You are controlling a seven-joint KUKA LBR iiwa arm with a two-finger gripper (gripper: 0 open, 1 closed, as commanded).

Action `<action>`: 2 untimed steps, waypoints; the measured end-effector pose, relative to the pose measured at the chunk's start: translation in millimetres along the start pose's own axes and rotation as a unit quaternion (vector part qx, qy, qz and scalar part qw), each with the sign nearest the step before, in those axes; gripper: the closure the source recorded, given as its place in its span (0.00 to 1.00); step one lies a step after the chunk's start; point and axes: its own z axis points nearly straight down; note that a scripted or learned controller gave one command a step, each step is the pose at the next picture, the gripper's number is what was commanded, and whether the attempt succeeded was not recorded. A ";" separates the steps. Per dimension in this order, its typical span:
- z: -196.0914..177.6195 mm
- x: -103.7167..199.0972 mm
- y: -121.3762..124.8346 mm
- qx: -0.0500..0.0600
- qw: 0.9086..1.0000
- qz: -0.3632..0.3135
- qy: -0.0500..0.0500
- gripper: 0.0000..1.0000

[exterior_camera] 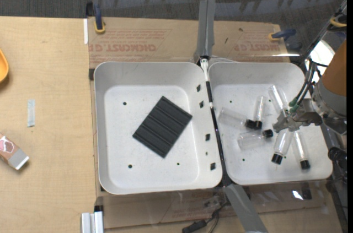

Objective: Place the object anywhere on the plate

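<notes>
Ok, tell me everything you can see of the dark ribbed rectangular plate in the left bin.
The dark ribbed rectangular plate is a flat slab, charcoal to black, with parallel grooves running along its length; it looks like rubber or plastic. It lies flat on the floor of the left shallow white bin, near the middle, turned diagonally to the bin's walls. Nothing rests on it and it touches only the bin floor. The small clear tubes with black caps lie apart in the other bin.

Left bin (110, 171) open around dark ribbed plate (162, 126); right bin (231, 171) crowded with clear vials (257, 115)
</notes>
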 end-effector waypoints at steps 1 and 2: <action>-3.6 54.9 45.5 0.001 0.996 -0.085 0.000 1.00; 1.8 140.5 85.5 0.002 0.996 -0.091 0.000 1.00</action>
